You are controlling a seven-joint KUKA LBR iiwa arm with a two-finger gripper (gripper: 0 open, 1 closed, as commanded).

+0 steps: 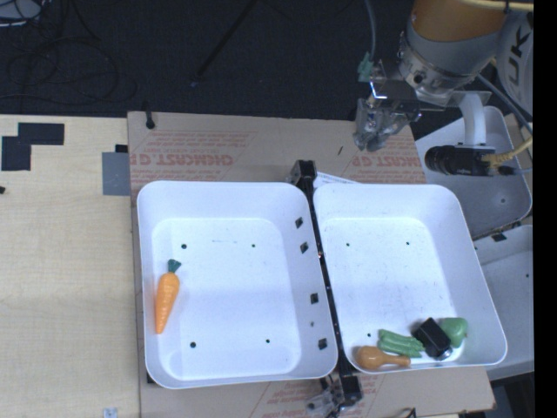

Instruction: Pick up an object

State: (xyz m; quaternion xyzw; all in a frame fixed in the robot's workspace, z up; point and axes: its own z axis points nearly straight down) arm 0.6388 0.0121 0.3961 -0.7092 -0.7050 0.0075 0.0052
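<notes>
Cam view, single frame. My gripper (376, 133) hangs above the cardboard sheet (261, 151), behind the far rim of the right bin (487, 277) and well apart from everything lying in it. Whether the gripper is released or clenched: can't tell, too small and dark against the cardboard at this angle. Nothing visible in its grasp. Orange band of my arm (457, 7) sits at top right, w/ grey wrist below it.

Left bin (148, 233): one toy carrot (166, 296), orange body w/ green top, lying near the left wall, roughly lengthwise along it, green end toward the far side. Appears apart from the wall, not touching.

Right bin: a cluster of small items in the near right corner, close to the near rim. Green pod-shaped piece (400, 343), looks like a toy bean or pea pod. Just beside it on the right, a black block-like object (432, 337), tilted. Behind/right of the black one, a green rounded item (454, 327), partly hidden by it; can't ID further. In front left, an orange-tan pear-shaped piece (381, 358) w/ narrow end pointing right, touching or nearly touching the near wall. The green pod and black object seem to touch; can't confirm.

Bins sit side by side on the cardboard, joined by a black divider strip (315, 268) along the middle. Light wood bench (61, 277) to the left.
</notes>
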